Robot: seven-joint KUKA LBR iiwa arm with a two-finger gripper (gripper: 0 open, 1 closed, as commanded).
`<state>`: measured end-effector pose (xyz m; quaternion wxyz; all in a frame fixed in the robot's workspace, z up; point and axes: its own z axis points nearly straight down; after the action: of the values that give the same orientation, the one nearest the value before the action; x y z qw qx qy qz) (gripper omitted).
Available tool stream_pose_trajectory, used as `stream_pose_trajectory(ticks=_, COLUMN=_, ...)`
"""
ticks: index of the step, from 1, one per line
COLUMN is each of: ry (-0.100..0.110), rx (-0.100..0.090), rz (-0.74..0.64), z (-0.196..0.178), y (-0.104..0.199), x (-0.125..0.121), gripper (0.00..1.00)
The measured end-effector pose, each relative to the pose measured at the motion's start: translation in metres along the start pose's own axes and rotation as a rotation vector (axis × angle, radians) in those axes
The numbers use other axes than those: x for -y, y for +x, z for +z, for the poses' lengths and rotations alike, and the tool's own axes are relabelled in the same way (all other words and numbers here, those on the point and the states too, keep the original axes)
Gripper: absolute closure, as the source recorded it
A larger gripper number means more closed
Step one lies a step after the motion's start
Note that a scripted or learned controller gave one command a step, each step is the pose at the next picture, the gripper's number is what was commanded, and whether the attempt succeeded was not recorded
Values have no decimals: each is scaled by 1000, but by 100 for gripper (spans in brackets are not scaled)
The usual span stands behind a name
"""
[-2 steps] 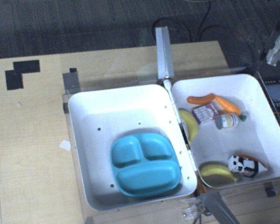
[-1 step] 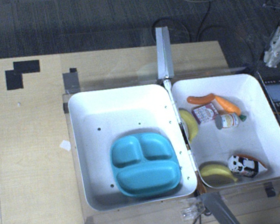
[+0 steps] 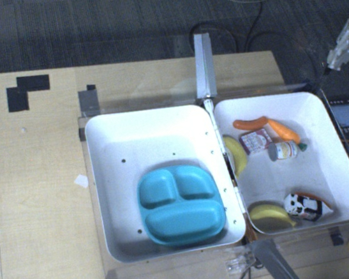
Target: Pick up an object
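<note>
tool (image 3: pixel 345 48) – upper right, outside the bins, grip state unreadable, holds nothing visible | right bin (image 3: pixel 330 146) – carrots, small bottle (image 3: pixel 283 150), bananas, toy | nearest: long carrot (image 3: pixel 283 130), down-left of tool, axis slanting down-right | left bin: blue tray (image 3: pixel 180 204)

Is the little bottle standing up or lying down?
Lying down. The little bottle rests on its side in the right bin, its dark green cap pointing right, beside the orange carrot.
</note>
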<state>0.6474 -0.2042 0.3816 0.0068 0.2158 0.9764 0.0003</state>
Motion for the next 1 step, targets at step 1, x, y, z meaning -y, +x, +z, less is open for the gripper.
stream_pose_trajectory(ticks=1, ry=0, rx=-2, rz=-320, z=-6, y=20, x=10, gripper=100)
